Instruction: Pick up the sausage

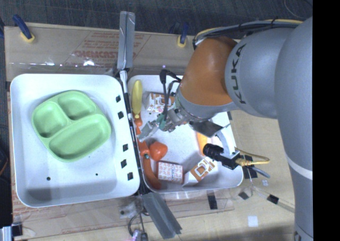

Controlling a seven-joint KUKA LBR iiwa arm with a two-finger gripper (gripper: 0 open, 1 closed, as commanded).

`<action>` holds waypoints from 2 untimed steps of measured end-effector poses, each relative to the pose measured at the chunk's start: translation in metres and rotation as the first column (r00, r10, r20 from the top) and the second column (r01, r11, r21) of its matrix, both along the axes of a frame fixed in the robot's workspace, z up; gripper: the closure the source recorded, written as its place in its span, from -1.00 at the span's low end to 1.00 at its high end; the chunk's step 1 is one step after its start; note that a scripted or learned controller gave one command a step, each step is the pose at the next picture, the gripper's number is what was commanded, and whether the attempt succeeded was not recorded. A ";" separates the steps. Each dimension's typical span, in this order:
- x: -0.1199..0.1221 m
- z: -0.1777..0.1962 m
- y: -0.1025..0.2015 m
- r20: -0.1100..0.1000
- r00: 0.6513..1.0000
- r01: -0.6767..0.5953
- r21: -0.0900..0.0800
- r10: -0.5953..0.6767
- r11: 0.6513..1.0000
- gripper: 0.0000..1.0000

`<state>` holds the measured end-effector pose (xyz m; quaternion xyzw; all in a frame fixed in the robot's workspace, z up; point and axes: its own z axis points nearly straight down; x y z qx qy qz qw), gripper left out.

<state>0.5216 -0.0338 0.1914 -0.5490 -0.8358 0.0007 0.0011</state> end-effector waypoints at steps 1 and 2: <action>-0.045 -0.057 -0.075 0.000 0.986 -0.169 0.001 0.169 0.986 -1.00; 0.044 -0.100 -0.073 0.000 0.996 -0.094 0.000 0.094 0.996 -1.00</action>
